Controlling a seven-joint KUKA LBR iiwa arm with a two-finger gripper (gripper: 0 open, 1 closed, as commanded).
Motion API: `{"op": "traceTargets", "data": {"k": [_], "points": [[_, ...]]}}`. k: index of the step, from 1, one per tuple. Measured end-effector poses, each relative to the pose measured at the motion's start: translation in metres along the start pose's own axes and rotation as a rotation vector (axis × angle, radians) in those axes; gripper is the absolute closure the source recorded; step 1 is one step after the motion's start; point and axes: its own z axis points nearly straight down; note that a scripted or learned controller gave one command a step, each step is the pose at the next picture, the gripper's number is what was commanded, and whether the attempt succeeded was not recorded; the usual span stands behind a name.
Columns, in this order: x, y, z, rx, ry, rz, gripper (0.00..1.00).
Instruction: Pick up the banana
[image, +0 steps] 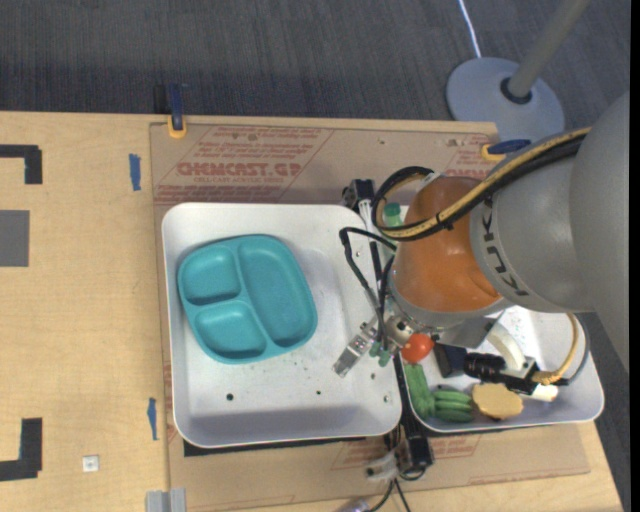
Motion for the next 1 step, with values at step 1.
{"op": "traceTargets", "data": {"k": [1], "points": [[-0.0003, -0.0004, 0.0001, 0.001, 0.000, -0.015, 0.00]]}}
